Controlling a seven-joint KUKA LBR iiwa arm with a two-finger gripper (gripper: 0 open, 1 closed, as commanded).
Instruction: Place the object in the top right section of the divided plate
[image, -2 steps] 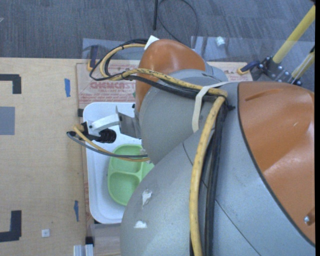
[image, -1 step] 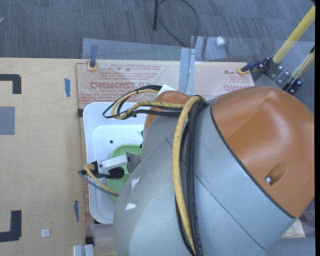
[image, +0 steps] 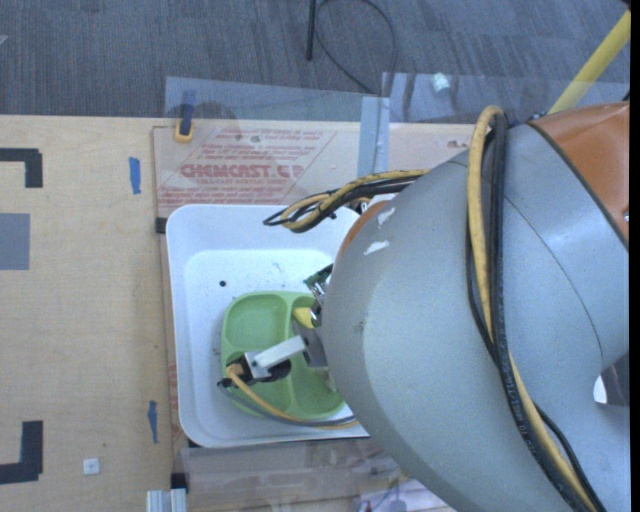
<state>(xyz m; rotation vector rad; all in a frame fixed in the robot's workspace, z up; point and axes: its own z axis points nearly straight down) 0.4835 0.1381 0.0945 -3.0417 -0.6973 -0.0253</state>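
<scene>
A green divided plate (image: 255, 322) lies in the lower middle of the white bin (image: 200, 250). The big grey arm (image: 450, 320) reaches in from the right and hides the plate's right side. My gripper (image: 312, 345) is low over the plate's right half, mostly hidden under the arm. A small yellow piece (image: 303, 316) shows at the arm's edge over the plate's upper right part. I cannot tell whether it lies on the plate or is held.
The bin sits on a plywood bench (image: 80, 300) marked with black and blue tape. A clear plastic sheet (image: 270, 110) stands behind the bin, with a small orange clip (image: 183, 128) at its left. The arm hides the second bin.
</scene>
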